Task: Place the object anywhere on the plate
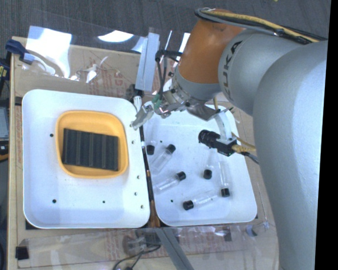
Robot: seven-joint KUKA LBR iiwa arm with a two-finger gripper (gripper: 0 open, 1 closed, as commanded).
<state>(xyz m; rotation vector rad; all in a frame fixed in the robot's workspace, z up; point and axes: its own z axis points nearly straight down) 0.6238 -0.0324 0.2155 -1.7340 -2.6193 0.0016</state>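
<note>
A yellow plate (91,144) with a dark ribbed panel in its middle lies in the left white bin (39,203). Several clear vials with black caps lie scattered in the right white bin (244,207), among them one (163,154) near the bin's left wall and one (199,201) near the front. My gripper (141,114) hangs over the seam between the two bins, just past the plate's upper right corner and above the bins' far walls. The wrist hides what lies under it.
The grey arm with its orange band (205,48) covers the right bin's far right part. A black connector (213,140) with a cable sticks out from the wrist over the right bin. Clear plastic sheeting (76,57) lies behind the left bin.
</note>
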